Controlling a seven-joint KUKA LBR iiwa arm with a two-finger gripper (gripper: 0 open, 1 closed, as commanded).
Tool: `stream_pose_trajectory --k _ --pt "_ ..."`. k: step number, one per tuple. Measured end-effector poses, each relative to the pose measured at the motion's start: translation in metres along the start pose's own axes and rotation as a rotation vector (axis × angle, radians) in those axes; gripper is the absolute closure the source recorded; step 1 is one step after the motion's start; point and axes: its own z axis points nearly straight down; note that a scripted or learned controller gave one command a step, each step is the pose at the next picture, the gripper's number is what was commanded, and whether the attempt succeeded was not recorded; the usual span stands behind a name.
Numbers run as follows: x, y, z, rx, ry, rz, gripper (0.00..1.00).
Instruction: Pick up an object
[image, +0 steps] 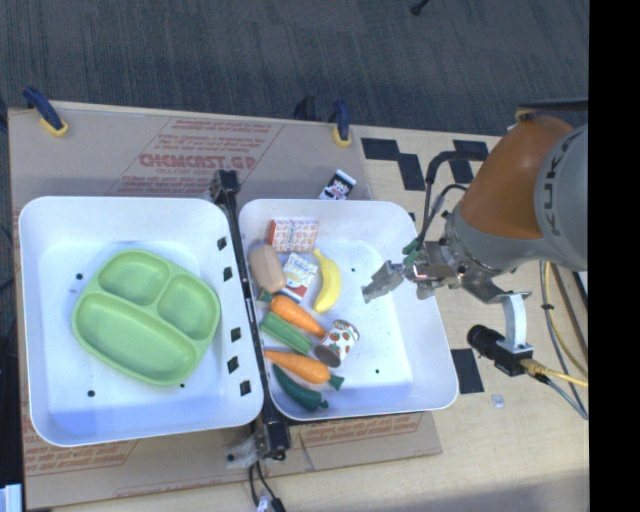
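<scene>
The tool (383, 281) hangs over the bare floor of the right bin (425, 385), at about three o'clock from the heap of toy food, with nothing between its fingers; whether they are spread or closed I cannot tell from this slanted view. The arm (520, 195) comes in from three o'clock. Any of the heap would serve as the thing to pick. Nearest the tool is the banana (328, 282), lying roughly twelve-to-six, just at nine o'clock of the tool. At six o'clock from it sit a small cup-like piece (341, 340) and two carrots (297, 315) (303, 368), with a green vegetable (300, 394) at the heap's six o'clock end. A printed box (293, 234) lies at twelve o'clock, a tan piece (266, 268) and a small packet (299, 273) beside it. These look like light, stiff plastic toys, likely smooth and apt to slip. The banana seems the best choice: its three o'clock side is open, and a pinch across its narrow middle should hold. The left bin (40, 400) holds a green tray (146, 315).
</scene>
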Motion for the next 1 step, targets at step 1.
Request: stream_pose_trajectory --k 1 --pt "0.0000 0.0000 0.0000 0.000 0.000 0.000 0.00"
